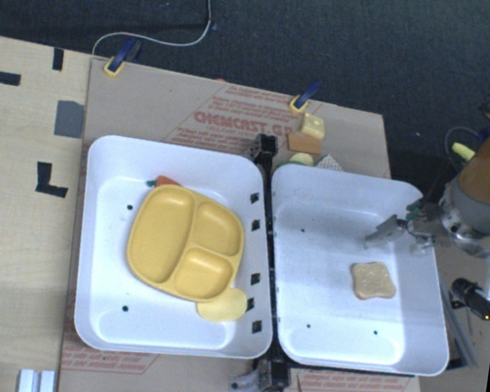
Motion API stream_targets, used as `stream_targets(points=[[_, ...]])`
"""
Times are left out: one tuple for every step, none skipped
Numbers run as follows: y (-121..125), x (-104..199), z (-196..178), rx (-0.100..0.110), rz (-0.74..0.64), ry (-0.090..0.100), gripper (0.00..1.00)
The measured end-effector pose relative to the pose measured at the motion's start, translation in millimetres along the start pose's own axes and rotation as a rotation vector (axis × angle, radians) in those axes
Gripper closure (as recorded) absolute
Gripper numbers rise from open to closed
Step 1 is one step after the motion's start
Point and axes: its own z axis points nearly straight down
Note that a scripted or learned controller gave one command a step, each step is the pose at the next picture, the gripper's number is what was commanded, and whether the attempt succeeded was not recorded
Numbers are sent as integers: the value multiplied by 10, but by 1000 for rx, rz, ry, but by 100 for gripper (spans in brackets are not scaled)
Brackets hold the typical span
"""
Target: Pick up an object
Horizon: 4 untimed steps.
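Over the right bin (404,351), your tool (401,230) hovers open and empty; next, lower it onto the tan piece (372,280).

place: robotics lab | evidence: clamped cardboard (239,117), twin white bins (96,214), cabling (204,11)

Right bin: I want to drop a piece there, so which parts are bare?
In the right bin, the left half and front strip lie bare, bordered by the divider and the tan piece. The back right corner is crowded by the pincer. The left bin is mostly taken by the yellow tray.
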Motion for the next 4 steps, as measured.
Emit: stream_targets(points=[[-523,268,703,-3,2,-4,0],[791,3,200,-5,-4,-1,0],[-79,-5,734,10,5,5,0],[-390,560,697,6,1,2,0]])
